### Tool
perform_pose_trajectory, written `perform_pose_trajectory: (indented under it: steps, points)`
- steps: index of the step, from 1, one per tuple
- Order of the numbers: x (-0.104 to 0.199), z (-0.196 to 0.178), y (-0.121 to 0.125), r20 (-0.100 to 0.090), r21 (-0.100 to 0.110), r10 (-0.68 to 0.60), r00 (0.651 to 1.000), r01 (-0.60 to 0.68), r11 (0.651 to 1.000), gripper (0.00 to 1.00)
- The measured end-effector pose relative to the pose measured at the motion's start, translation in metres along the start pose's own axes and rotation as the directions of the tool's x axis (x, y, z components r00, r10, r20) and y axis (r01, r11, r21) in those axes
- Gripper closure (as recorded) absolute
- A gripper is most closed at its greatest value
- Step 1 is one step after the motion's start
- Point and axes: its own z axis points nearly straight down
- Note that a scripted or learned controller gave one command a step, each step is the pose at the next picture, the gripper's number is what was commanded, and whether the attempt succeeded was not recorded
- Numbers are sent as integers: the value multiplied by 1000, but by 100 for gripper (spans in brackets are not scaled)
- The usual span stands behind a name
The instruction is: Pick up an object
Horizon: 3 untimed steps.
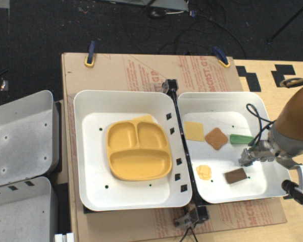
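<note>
we see the jaws (246, 158) low in the right bin (217, 102), just above the dark brown block (236, 176) and beside the green piece (241, 139); whether they are released or clenched we cannot tell. nothing is visibly held. the tan square (216, 138), the yellow slice (194, 131) and the small yellow round (204, 172) lie loose nearby. the left bin (86, 135) carries a yellow divided tray (139, 150). we judge the pick not yet made: closing and lifting remain.

Brown diamond-tilted flat piece (216, 138) mid right bin (212, 102), pale yellow square (194, 131) just left, green piece (240, 139) right, dark brown block (236, 176) and small yellow round (204, 172) nearer the front.
</note>
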Motion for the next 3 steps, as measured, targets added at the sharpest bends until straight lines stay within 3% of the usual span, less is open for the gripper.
perform_pose_trajectory:
  steps: [2, 3]
  points:
    - [0, -120, -8, 3, -7, -5, 1000, 5, 1000, 100]
    - [0, -141, -7, 2, -4, -5, 1000, 5, 1000, 100]
